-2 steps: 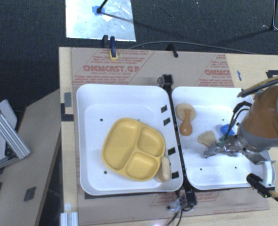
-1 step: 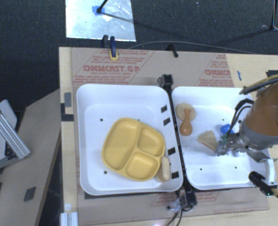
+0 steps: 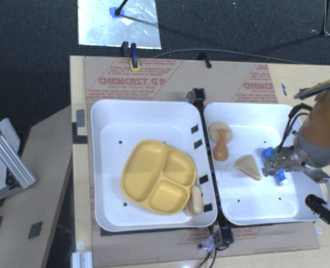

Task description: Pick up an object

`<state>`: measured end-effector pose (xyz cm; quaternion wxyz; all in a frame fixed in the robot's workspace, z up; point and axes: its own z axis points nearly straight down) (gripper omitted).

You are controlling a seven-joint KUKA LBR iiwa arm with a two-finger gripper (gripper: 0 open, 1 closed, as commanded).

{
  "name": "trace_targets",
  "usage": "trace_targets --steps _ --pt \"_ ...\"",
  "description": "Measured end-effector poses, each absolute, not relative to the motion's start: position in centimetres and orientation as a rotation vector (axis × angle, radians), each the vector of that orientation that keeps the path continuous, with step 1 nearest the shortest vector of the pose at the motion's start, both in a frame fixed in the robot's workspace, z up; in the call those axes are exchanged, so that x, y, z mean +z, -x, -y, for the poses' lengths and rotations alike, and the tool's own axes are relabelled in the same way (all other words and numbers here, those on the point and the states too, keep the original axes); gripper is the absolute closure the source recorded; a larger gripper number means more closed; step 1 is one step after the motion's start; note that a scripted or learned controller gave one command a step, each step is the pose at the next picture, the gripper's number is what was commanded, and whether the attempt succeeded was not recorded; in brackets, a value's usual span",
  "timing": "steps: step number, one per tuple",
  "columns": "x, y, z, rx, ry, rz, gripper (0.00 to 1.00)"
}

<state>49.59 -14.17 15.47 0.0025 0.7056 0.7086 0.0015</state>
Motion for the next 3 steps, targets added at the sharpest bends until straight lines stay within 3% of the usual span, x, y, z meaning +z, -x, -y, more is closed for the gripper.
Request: trace_targets --steps 2,3 --pt "28.1 -49.8 15.0 0.007 -2.210 -2.221 1.00" --pt "28.1 -50.0 15.0 0.002 -2.214 -2.225 1.00"
